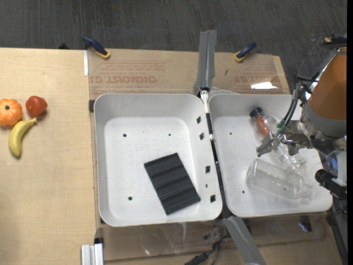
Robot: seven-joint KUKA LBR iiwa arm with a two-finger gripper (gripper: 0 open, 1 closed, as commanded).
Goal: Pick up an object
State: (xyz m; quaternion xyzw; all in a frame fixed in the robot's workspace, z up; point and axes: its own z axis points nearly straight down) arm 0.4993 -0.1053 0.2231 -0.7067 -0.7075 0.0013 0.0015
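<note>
Down at the front of the left bin (105,164) lies a black ridged block (171,183), flat and turned at a slant. It looks stiff and easy to pinch across its short sides.

Over in the right bin (231,203) lies a clear plastic cup (274,180) on its side. The cup is see-through, so its edges are hard to make out. It is probably very light, thin and slick, and it may bend or roll away if pushed. The rim is likely the best spot to hold, with one finger inside and one outside.

Near the back of that bin is a small bottle (260,120) with a dark cap and an orange body. It looks small and round, so it could slip.

The gripper (282,145) hangs just above the cup. It is not clear how wide it is, or if it has the cup.

Off on the bench sit an orange (9,112), a tomato (36,106) and a banana (19,137).
</note>
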